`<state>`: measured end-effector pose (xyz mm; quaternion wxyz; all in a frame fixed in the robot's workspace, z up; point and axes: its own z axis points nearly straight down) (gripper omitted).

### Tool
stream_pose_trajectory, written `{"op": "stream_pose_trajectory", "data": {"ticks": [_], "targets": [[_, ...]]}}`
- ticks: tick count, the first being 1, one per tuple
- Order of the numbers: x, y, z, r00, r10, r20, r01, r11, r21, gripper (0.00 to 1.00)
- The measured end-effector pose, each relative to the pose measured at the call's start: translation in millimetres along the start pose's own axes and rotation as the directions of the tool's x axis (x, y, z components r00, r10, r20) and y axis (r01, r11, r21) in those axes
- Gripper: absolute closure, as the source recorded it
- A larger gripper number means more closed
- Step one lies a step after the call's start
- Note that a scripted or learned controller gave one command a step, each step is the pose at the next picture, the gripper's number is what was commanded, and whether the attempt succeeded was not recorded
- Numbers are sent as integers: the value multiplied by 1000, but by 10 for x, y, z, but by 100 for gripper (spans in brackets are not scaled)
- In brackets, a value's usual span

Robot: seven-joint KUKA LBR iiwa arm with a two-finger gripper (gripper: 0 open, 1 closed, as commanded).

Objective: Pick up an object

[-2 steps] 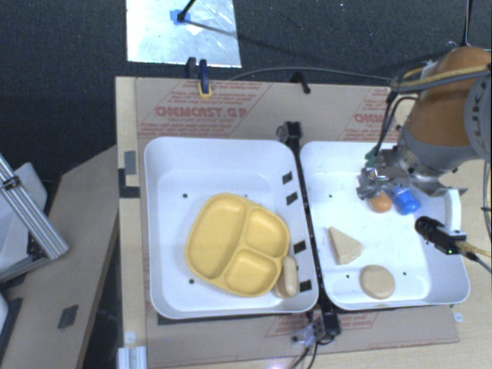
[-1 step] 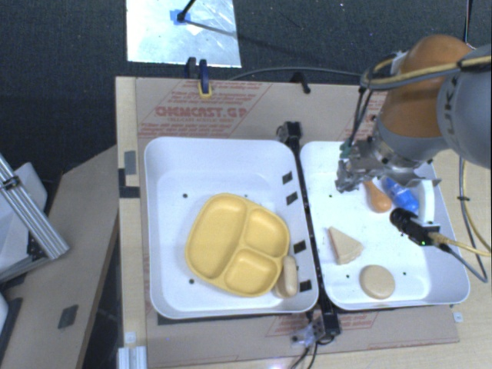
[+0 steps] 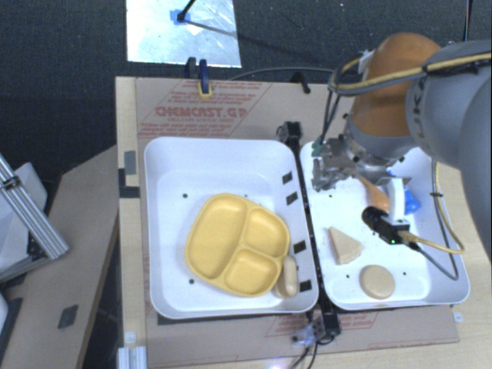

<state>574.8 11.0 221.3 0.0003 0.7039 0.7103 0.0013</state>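
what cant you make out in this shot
Camera view:
- claw: small and cluttered, so open or shut is unclear, as is whether it holds anything.
- orange item and blue item in the right bin: partly covered by the arm's wrist, shapes unclear.
- arm: cut off by the right edge.

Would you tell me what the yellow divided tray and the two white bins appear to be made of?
The yellow divided tray looks like moulded plastic with a matte finish: uniform colour, soft rounded compartment walls. The left bin and right bin seem thin formed plastic, slightly glossy, with rounded corners; I cannot be certain.
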Motion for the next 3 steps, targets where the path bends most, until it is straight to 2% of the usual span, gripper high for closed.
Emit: {"op": "stream_pose_trajectory", "data": {"ticks": [1, 2, 3], "targets": [[439, 115, 45, 1000, 0, 0, 0, 1000, 0, 100], [951, 174, -85, 1000, 0, -1, 0, 1000, -1, 100], [917, 170, -79, 1000, 4, 1, -4, 1000, 1, 0]]}}
